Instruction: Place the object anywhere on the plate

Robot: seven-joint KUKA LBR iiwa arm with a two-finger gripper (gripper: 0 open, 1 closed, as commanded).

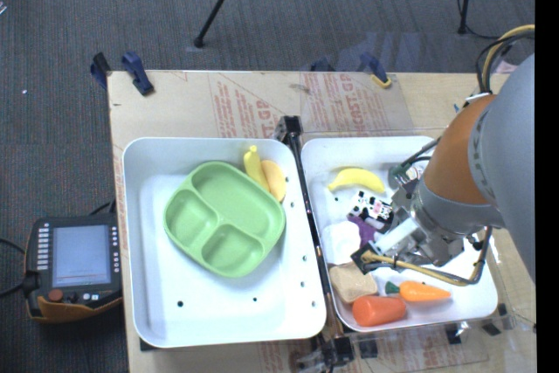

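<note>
The green three-compartment plate lies in the left bin, with nothing on it. Two yellow toy food pieces rest against its upper right rim. My gripper hangs low over the middle of the right bin, beneath the orange-banded wrist. Just left of it lie a black-and-white patterned piece, a purple piece and a white piece. I see nothing held between the fingers.
A yellow banana sits at the back of the right bin. A tan bread slice, a red pepper and an orange carrot lie along its front. A teach pendant rests on the floor at left.
</note>
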